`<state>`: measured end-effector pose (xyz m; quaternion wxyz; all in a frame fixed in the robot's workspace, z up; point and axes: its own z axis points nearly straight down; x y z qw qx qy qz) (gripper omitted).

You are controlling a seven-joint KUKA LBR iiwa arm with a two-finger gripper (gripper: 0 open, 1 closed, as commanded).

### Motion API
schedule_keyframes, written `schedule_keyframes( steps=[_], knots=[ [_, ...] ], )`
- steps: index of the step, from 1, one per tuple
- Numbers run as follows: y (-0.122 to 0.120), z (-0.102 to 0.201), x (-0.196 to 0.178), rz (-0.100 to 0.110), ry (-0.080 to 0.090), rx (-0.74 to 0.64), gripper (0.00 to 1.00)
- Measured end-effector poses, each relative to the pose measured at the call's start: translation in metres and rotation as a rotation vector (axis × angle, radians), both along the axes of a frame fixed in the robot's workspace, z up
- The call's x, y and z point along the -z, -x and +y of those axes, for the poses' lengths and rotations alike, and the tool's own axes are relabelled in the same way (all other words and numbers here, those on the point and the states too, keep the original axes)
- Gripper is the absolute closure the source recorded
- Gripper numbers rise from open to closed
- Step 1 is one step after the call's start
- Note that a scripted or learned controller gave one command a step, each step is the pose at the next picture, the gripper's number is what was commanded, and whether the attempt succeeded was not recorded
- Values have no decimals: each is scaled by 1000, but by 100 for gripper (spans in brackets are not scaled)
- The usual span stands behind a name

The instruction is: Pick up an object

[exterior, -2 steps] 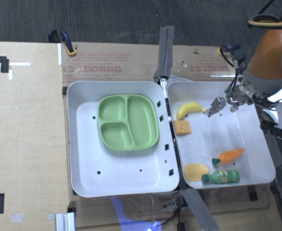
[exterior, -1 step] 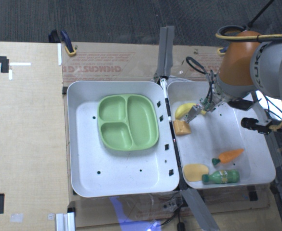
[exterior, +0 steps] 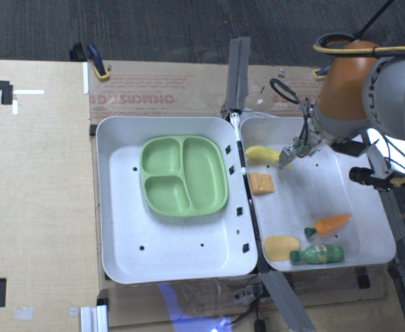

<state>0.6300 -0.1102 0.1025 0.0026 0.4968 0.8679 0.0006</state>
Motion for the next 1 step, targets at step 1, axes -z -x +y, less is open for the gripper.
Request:
schedule_keyframes(
  steps=[1],
  knots=[
    [-21, 61, -90, 4, -1, 206, 100]
  ],
)
